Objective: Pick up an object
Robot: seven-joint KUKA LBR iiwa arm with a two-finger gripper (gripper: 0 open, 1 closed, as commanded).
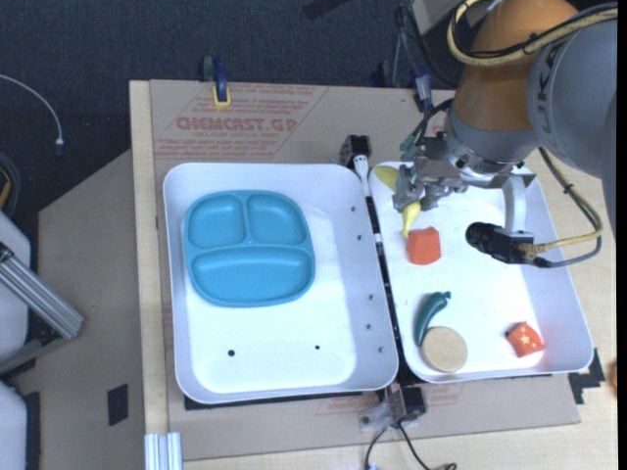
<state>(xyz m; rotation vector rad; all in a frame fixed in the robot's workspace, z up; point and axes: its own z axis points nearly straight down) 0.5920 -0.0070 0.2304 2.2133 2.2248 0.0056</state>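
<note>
My gripper hangs low over the far left part of the right bin. Right under it lies a yellow banana, with one end showing to the gripper's left and the tip poking out below. The gripper's body hides the banana's middle. An orange block sits just in front of the gripper. Nearer the front lie a teal-green pepper, a round tan disc and a small red-orange piece.
The left bin holds a blue divided plate toward its back. A black fitting with a cable hangs from the arm over the right bin's middle. The divider between the bins runs just left of the gripper.
</note>
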